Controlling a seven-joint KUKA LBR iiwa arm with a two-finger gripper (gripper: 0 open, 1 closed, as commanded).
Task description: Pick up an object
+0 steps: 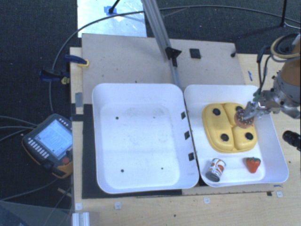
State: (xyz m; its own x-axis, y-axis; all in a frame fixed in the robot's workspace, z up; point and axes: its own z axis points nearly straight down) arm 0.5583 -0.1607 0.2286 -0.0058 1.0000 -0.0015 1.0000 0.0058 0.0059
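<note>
Brown piece (242,121), small and round, lies in the right bin (278,160) on top of a yellow block (225,127), at the block's right side where its lobes meet. The gripper (245,113) is right over this piece, its tip at or touching it, though contact cannot be made out, and whether the gripper is spread or closed cannot be told at this slant. The arm (287,86) comes in over the desk's right edge, with its orange band just above the wrist. The yellow block fills the middle of the right bin and carries several black spots. Nearer the desk's front edge, in the same bin, a small can (215,169) lies tipped on its side by the bin's front left corner, and a red strawberry (252,164) sits to its right, apart from it and just clear of the block. The left bin (141,85) stands against the right one, their rims touching, with black tabs (186,134) along the join. The desk (127,55) shows bare board behind the bins. A clamp (76,60) grips its left edge near the back corner, and a pendant (49,142) lies on the floor off the left edge.
</note>
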